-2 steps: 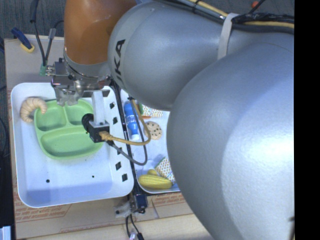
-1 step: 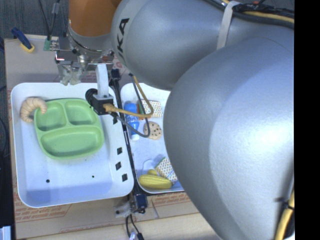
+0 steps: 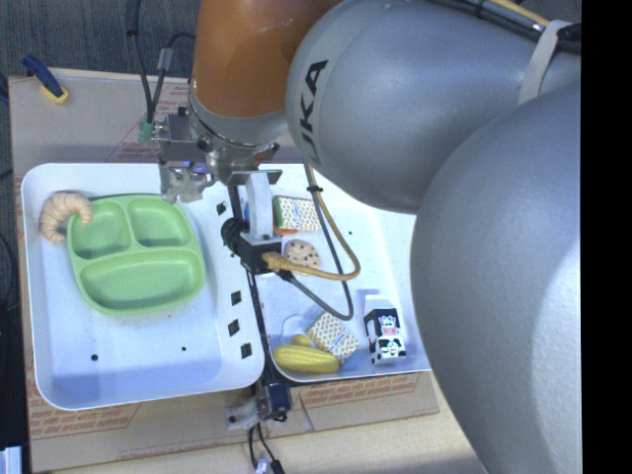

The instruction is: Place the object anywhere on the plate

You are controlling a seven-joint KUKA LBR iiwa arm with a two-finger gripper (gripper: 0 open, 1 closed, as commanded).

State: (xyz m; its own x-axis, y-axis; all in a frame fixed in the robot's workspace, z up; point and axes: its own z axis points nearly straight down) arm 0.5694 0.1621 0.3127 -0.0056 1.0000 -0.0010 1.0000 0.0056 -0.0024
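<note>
A green divided plate (image 3: 138,255) lies in the left bin (image 3: 128,373). A tan croissant (image 3: 61,213) rests at the plate's far left corner, leaning on its rim. My gripper (image 3: 184,180) hangs below the orange wrist band, over the plate's far right edge, well to the right of the croissant. I see nothing held under it.
The right bin (image 3: 395,235) holds a patterned packet (image 3: 296,213), a cookie (image 3: 302,255), a yellow banana (image 3: 306,359), a checkered piece (image 3: 334,336) and a small black-and-white cow toy (image 3: 385,336). The big grey arm covers the right and top of the view.
</note>
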